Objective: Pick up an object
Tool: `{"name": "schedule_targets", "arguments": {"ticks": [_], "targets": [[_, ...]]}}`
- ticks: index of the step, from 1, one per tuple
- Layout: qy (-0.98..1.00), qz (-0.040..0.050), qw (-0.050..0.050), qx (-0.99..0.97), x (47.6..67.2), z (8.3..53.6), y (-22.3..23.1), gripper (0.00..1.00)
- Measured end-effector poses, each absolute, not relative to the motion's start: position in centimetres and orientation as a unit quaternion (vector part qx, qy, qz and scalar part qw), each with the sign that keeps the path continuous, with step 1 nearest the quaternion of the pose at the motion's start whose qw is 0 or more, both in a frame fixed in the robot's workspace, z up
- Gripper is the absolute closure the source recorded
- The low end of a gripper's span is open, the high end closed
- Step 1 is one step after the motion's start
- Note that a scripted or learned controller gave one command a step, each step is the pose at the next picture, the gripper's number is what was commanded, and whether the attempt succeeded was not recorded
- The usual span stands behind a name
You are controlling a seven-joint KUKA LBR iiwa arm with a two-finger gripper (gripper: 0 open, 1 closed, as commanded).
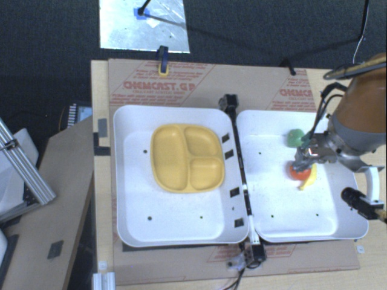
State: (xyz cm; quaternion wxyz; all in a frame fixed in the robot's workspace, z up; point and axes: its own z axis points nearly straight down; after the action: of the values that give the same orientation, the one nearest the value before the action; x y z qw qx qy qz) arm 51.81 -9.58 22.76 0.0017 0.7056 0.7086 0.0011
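In the right bin [272, 222] lie a red-orange round object [297, 173], a yellow piece [309, 179] touching its right side, and a green object [294, 138] a little farther back. My gripper [304, 157] hangs low in this bin, directly over the red-orange object and just in front of the green one. The arm's grey wrist and orange band reach in from the right and cover part of the bin's right side.
The left bin [133, 216] holds a yellow divided plate [186, 157] with three compartments. A black divider strip [237, 168] runs between the two bins. Both bins sit on a cardboard sheet [181, 80].
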Motion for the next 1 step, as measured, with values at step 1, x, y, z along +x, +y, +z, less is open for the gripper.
{"name": "schedule_targets", "arguments": {"ticks": [1], "targets": [[0.711, 0.002, 0.001, 0.703, 54.77, 22.32, -3.98, 1.0]]}}
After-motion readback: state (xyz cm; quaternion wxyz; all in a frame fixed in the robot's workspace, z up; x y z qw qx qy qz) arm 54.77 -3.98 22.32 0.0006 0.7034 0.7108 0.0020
